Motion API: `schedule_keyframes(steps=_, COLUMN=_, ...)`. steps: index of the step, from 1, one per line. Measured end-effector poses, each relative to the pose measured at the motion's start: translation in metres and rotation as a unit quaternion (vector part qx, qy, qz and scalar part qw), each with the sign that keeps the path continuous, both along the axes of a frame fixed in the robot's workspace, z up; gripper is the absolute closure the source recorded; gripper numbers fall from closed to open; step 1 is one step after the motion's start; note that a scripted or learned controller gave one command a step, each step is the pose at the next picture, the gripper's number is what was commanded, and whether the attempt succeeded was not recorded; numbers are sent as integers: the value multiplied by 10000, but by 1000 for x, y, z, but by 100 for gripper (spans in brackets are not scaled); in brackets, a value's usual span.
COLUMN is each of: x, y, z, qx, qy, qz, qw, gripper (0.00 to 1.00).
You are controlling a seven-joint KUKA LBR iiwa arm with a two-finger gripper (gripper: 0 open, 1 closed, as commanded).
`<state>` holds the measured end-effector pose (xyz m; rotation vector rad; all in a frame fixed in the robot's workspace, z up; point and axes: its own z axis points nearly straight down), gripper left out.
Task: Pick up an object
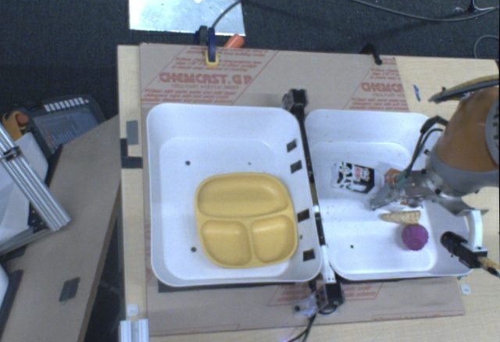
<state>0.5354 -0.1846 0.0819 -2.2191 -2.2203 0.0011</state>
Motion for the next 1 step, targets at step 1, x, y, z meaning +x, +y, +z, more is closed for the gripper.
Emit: schedule_keyframes(steps=1, x=2, y=-1, z=15, qx=-14, qy=-36, qz=-1, qw=10000, gripper=100)
